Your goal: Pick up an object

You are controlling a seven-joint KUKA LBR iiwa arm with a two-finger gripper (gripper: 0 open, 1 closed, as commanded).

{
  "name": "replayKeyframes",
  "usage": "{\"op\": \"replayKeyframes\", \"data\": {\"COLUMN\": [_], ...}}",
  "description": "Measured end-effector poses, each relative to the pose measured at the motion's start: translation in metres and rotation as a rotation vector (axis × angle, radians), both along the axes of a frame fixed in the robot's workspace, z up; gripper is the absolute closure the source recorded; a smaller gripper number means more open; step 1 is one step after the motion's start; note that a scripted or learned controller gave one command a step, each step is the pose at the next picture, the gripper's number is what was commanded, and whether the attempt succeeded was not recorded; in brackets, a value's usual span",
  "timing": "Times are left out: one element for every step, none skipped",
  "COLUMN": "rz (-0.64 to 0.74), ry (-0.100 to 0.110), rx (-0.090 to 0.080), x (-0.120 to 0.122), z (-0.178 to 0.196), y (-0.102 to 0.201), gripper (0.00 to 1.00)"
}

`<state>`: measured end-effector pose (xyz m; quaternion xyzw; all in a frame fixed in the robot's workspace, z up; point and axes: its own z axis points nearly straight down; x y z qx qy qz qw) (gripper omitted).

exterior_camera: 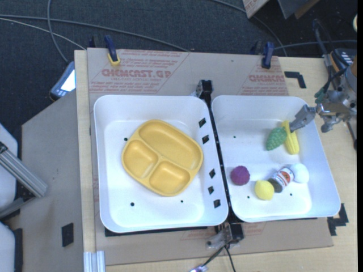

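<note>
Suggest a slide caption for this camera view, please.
Pincer above toy corn in right bin; yellow tray in left bin.

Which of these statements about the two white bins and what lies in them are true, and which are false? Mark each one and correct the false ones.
1. The yellow divided plate lies in the left bin. True.
2. The purple ball lies in the left bin. False: it lies in the right bin, near the divider.
3. The corn cob touches the green toy. True.
4. The plate has five compartments. False: it has three.
5. The claw hangs over the right bin's upper right part, near the corn cob. True.
6. The yellow ball lies on the plate. False: it lies in the right bin, beside a small white bottle.
</note>
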<state>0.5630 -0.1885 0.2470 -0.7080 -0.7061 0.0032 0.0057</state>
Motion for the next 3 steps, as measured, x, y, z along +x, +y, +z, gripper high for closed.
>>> {"op": "replayKeyframes", "data": {"rz": [0.003,0.003,0.003], "ry": [-0.012,-0.007,-0.005], "rx": [-0.003,-0.001,0.000], "x": [0.002,0.000,0.000], "z": [0.007,-0.048,-0.111], "y": [0.000,0.011,0.015], "gripper": [0.00,0.00,0.00]}}
